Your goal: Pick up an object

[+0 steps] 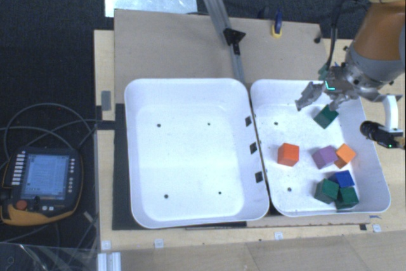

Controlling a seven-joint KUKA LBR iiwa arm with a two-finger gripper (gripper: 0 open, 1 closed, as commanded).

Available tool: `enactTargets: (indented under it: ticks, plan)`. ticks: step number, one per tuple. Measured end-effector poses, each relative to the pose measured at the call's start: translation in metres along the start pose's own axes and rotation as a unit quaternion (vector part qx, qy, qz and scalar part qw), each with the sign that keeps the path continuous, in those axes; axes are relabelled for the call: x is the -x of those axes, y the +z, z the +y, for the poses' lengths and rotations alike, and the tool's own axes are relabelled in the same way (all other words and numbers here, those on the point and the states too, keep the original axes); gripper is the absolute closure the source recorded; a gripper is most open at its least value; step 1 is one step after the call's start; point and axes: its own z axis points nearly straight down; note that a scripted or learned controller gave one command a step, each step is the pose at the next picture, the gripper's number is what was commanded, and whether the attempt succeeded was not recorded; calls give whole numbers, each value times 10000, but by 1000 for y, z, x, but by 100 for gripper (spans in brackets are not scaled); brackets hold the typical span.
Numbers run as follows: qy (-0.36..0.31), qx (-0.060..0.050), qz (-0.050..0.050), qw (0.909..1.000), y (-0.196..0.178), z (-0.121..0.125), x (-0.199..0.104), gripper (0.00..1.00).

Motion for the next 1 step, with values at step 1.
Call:
enactTargets:
  ticks: [1]
  plan:
    - [5,-32,1,10000,60,-4,-6,0]
